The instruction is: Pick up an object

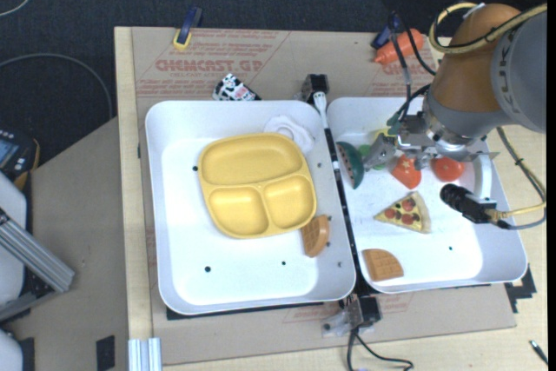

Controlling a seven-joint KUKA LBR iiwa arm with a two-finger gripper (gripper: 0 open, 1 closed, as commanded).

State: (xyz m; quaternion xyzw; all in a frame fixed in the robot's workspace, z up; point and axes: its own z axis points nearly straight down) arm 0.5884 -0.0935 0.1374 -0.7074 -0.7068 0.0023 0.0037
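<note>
My gripper (410, 150) hangs over the back of the right bin (499, 261). Just below it is a red-orange toy (407, 173), so close that I cannot tell whether they touch. A second red piece (447, 168) shows to its right, partly under the wrist. A green piece (352, 162) lies to the left, by the bin's left wall. Nearer the front lie a pizza slice (404, 213) and a brown bread piece (382, 263).
The left bin (169, 213) holds a yellow divided plate (256, 185), a white item (291, 129) behind it and a brown pastry (315, 235) at its front right. Clamps and a small black-and-white object (233, 89) sit on the bench behind the bins.
</note>
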